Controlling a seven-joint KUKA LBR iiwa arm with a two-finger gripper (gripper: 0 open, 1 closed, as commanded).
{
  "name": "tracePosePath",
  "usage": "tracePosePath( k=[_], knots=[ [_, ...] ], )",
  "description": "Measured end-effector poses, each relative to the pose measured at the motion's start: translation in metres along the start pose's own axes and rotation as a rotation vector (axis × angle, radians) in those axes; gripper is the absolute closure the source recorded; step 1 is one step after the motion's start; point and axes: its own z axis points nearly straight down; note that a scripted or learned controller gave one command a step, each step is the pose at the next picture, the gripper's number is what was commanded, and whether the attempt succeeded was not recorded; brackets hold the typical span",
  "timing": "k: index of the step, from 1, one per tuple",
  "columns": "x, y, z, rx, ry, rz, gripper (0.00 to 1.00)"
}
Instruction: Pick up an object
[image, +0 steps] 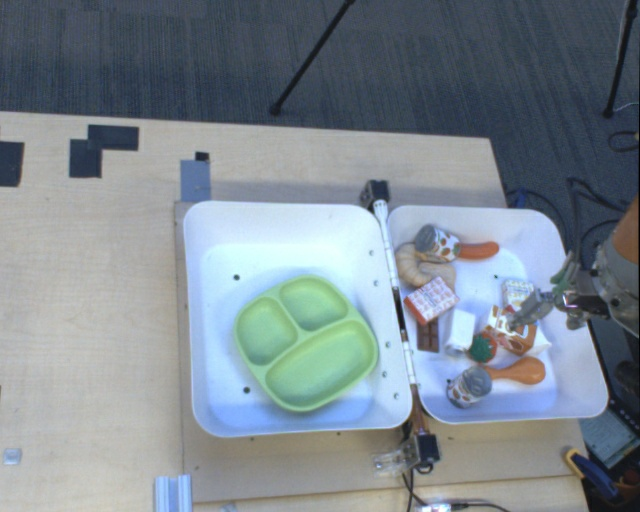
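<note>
At frame right, over the right bin (590, 395), the gripper (532, 312) is poised among small items; jaw state cannot be told. Approach step; descent is required next.

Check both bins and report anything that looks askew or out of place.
Nothing looks damaged or spilled. The green divided plate lies skewed in the left bin. The toys in the right bin are jumbled, some lying on one another, near the gripper.
</note>
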Motion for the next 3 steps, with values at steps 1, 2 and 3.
tracePosePath(
  k=[1,2,3],
  knots=[
    [0.076,-0.005,0.102,0.003,0.003,-0.002,0.00],
    [0.076,-0.003,0.091,-0.002,0.002,-0.003,1.00],
    [0.127,0.084,0.027,-0.002,0.002,-0.004,1.00]
  ],
)
